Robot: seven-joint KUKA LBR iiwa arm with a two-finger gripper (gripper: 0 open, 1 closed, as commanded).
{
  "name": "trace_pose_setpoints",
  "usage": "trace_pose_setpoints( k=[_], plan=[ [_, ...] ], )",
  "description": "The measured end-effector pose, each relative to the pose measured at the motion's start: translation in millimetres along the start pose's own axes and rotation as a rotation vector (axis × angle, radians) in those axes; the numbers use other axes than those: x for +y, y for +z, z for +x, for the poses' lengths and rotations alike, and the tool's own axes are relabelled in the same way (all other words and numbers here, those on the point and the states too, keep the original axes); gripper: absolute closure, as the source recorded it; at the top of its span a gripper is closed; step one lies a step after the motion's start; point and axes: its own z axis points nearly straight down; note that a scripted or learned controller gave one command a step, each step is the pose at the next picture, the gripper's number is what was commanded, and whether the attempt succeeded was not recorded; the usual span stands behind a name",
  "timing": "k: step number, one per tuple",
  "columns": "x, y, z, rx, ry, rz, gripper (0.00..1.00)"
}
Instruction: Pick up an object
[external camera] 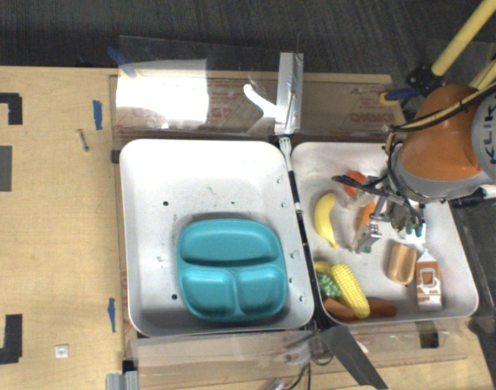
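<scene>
Here the arm (443, 140) hangs over the right bin (467, 299); the pincer's (376, 222) state is unclear.

I work in a robotics lab: my bench (45, 218) is bare plywood marked with black tape, two white bins (142, 218) sit under clear shields, and toy food (350, 289) serves as test pieces.

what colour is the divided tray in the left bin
Teal blue; the divided tray shows clearly in the camera view.
</scene>
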Motion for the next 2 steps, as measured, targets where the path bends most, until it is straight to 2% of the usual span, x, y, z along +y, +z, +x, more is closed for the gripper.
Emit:
trace_pose_setpoints(
  k=[1,2],
  plan=[
    [29.4,13.6,-25.7,0.012,0.094,0.001,0.00],
    [2.3,12.0,27.4,0.011,0.271,0.001,0.00]
  ],
)
